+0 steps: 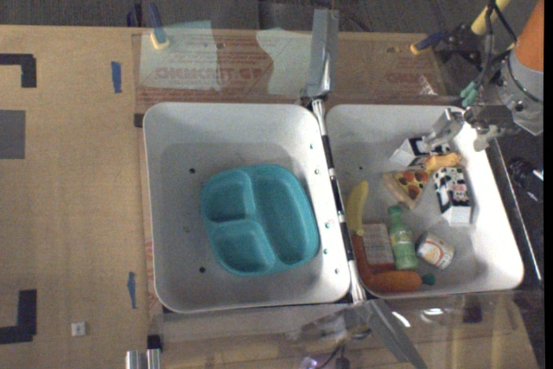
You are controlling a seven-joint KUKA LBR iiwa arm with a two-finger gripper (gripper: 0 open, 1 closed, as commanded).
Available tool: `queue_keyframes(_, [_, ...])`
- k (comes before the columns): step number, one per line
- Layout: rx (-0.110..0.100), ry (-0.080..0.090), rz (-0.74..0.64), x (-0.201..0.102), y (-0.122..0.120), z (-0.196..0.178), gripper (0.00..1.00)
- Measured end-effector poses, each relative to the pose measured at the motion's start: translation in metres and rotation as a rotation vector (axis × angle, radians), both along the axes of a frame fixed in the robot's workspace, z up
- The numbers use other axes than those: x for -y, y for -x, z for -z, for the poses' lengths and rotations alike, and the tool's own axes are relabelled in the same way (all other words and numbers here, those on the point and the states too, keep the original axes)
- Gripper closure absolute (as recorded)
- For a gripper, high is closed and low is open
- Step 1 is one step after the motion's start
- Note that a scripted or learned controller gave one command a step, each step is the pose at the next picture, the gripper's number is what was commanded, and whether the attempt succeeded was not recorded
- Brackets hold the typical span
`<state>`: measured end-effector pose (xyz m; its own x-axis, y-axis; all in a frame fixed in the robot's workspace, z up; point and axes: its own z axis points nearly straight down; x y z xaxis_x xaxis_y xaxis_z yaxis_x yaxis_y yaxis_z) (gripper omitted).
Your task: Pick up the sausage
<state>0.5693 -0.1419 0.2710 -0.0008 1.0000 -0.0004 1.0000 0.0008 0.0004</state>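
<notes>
Because the reddish-orange, rounded sausage (396, 280) lies against the front wall of the right-hand shallow white bin (505, 259), touching a brown curved piece (360, 259) beside it and sitting just below the green plastic bottle (401, 239), a descent there risks striking the wall or closing on a neighbour instead. Pincer (458, 124) hovers over the bin's far right corner, well apart from the sausage, above a black-and-white carton (451, 188); whether it is released or clenched cannot be judged. Crossing the clutter may nudge the small round tin (435, 251) into the target.
</notes>
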Motion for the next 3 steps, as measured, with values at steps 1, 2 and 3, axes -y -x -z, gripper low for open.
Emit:
queue_keyframes(1, [-0.001,-0.001,0.093,-0.036,-0.013,0.125,0.0])
queue_keyframes(2, [0.03,0.005,0.071,-0.048,0.012,0.172,0.0])
queue_keyframes(3, [-0.033,-0.011,0.129,-0.018,-0.095,0.172,0.0])
